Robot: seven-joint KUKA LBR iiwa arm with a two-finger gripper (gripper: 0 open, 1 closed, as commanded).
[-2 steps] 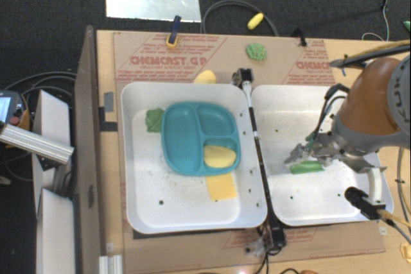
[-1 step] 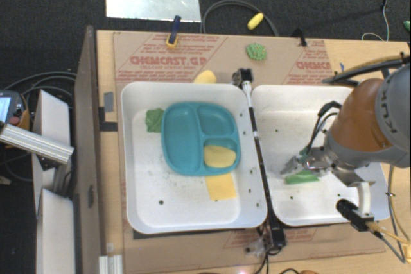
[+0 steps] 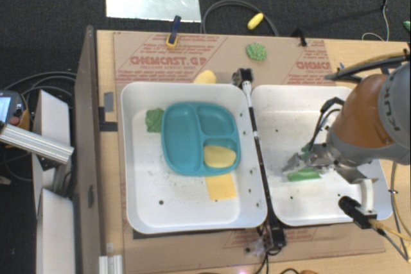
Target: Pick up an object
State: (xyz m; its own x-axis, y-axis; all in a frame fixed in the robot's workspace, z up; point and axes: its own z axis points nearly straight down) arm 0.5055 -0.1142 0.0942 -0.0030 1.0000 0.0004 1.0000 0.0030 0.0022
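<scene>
Where the tool (image 3: 307, 162) met the right bin's (image 3: 282, 131) floor, a green piece (image 3: 302, 174) lay beneath it; its opening could not be told. Light, soft handling was judged, best pinched mid-length.

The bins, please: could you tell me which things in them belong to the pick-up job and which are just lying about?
Job in hand:
claw
green object beneath it, right bin

Lying about:
teal divided tray, left bin
yellow piece in tray
yellow slice
green leaf
</scene>
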